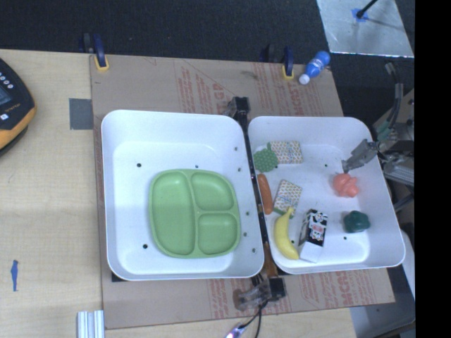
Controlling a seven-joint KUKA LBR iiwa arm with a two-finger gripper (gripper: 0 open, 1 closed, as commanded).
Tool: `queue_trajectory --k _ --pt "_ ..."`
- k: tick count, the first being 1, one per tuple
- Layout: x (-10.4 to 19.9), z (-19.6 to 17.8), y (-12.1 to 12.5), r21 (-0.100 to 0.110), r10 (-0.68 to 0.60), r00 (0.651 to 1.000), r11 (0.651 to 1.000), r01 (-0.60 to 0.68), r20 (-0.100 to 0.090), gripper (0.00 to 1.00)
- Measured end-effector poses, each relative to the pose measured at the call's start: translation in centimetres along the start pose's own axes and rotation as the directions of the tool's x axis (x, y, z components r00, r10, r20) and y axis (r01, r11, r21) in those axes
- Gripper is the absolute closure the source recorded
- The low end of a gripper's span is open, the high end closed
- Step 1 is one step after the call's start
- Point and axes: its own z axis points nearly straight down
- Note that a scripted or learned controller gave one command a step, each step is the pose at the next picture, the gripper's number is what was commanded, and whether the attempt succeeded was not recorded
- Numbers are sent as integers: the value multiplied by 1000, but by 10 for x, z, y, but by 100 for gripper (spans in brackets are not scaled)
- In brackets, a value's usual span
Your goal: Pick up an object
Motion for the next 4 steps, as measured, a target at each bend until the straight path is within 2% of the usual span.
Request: queue_trajectory --k 1,2,3,4 --pt "-47 130 23 2 1 1000 1000 -1 0 0" --pt "-47 194 40 2 -1 1000 1000 1 0 0" --pt "-48 183 41 2 -4 1000 1000 4 1 100" --pt "39 122 21 0 -3 1000 1000 3 -1 100"
